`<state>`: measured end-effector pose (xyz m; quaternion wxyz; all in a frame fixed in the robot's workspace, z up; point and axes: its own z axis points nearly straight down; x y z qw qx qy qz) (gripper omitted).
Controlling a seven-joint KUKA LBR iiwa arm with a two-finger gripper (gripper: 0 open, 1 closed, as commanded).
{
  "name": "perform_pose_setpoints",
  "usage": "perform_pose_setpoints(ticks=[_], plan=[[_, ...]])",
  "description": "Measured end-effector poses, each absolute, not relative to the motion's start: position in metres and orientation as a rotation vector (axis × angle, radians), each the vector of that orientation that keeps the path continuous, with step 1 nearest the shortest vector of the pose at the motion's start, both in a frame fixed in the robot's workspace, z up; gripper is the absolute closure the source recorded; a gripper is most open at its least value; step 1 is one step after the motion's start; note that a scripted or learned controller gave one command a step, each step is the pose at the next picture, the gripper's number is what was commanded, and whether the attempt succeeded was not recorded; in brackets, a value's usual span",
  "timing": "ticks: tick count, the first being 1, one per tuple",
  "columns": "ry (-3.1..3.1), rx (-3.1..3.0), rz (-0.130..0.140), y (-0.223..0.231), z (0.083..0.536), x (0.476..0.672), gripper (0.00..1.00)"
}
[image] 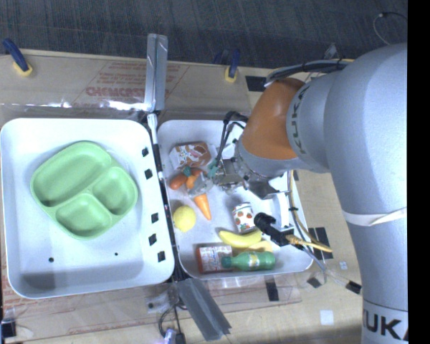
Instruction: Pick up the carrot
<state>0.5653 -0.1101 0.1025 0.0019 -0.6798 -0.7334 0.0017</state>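
Pale wooden tabletop [72, 67] with faint red print, clamped at the back edge by blue clips [18, 56]. Bearing two shallow white bins side by side, touching along the middle: left bin [18, 192] and right bin [201, 129]. Black tape patches [320, 233] stuck on the right part.

A dark grey ribbed carpet floor [201, 13] runs across the top of the view, with a black cable [387, 21] looping on it at the upper right. Below it lies the pale wooden surface [193, 77], covered in part by a clear plastic sheet with red print [115, 84]. Two blue clamps [17, 57] [231, 64] grip its far edge. Black tape strips [319, 233] mark its right side. The light is even and soft.
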Motion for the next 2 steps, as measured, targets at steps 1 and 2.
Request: perform_pose_setpoints(ticks=[1, 2], plan=[[-2.304, -2.130, 0.007, -0.110, 0.112, 0.565, 1.00], [-2.324, -2.112, 0.001, -0.040, 0.238, 0.590, 1.00]])
